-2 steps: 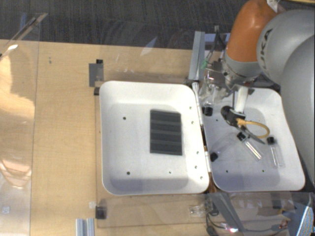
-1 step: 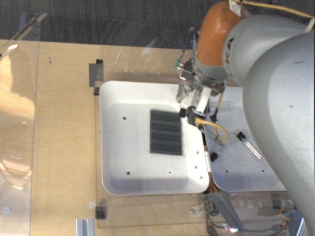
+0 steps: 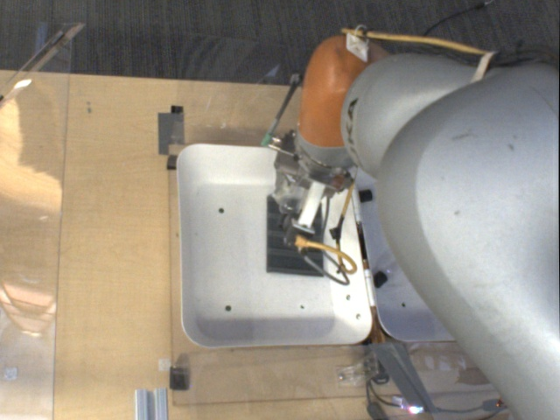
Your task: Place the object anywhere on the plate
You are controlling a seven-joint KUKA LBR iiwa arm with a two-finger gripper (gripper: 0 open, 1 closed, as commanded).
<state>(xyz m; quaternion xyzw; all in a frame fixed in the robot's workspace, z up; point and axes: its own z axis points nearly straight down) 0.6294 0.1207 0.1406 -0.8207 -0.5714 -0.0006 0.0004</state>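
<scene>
Seen from the one camera above the table (image 3: 105,234): a white bin (image 3: 219,261) near the middle of the table, a second white bin (image 3: 398,309) just beside it toward the right edge, mostly covered by the grey arm (image 3: 455,191) with its orange band (image 3: 325,90). Reaching in from the right, over the right half of the left bin, the gripper (image 3: 302,213), pointed down at the bin floor. Directly beneath and just below it in the picture, a dark flat rectangular piece (image 3: 287,252), resting on the bin floor near the bin's right wall, long axis running roughly from the bin's far edge toward its near edge. Probably the plate or the object itself; hard to tell which, and no other candidate visible. A yellowish cable (image 3: 328,250) looping across its right side. Whether the gripper is spread or closed, or grasping anything: cannot tell, tips lost against the dark piece. Judged from this: hardly any sideways travel needed, a mostly vertical move, with the bin's right wall close by.
</scene>
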